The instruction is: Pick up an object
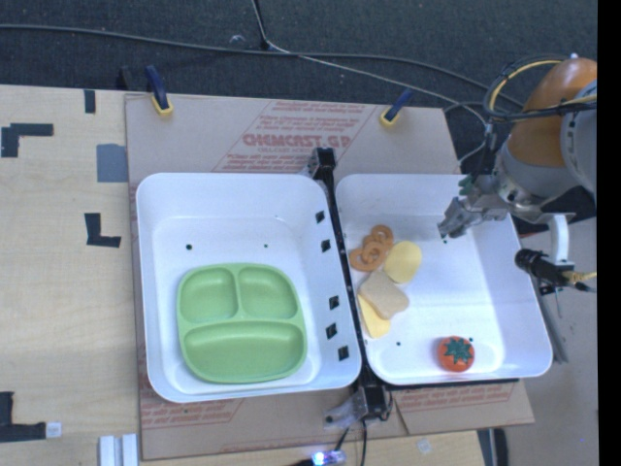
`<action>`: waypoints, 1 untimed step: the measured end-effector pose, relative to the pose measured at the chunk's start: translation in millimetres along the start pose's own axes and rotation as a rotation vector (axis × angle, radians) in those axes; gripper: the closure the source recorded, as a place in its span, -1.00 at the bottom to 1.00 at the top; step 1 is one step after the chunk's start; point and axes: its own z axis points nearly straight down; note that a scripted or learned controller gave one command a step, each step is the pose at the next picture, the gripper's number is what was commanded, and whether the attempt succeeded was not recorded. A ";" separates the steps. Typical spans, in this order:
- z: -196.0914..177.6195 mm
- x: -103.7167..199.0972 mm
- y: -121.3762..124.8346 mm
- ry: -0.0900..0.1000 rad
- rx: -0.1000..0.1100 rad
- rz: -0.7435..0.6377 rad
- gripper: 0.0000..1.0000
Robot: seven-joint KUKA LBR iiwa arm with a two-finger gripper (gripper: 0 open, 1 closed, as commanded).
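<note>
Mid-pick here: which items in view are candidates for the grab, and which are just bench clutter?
Candidates, all in the right bin:
tomato
pretzel
yellow round piece
bread slice
yellow slice
The gripper hangs above this bin.

Lying about:
green divided plate in the left bin
clamps
cables

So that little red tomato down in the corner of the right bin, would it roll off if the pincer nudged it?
Probably. The tomato looks round and smooth, so a sideways nudge could roll it. It looks like a small toy, likely light. It sits close to the right bin's front wall, which might stop it.
</note>
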 end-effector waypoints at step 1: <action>-45.0 7.6 3.1 0.000 0.001 0.000 1.00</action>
